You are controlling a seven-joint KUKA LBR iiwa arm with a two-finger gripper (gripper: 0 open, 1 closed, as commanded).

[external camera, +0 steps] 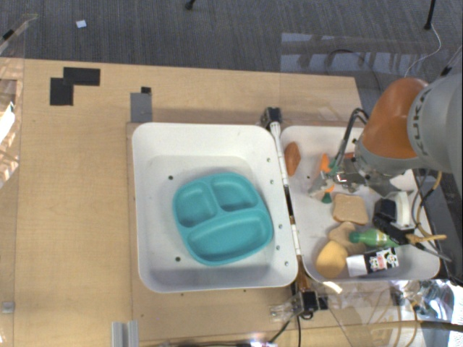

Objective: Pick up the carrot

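Reaching stage: tool (327, 184), finger state impossible to tell, low over carrot (325, 164) at right bin's (309, 139) upper middle; next, closing squarely.

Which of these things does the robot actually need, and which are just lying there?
Needed: carrot; gripper; right bin.

Just lying about: teal divided plate; left bin; toast slice; sausage; potato; green bottle.

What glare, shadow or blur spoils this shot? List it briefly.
Camera view: bright glare along the bench's left edge and at bottom right; soft shadow inside the left bin around the teal tray; the gripper and the small carrot look blurry, details hard to tell.
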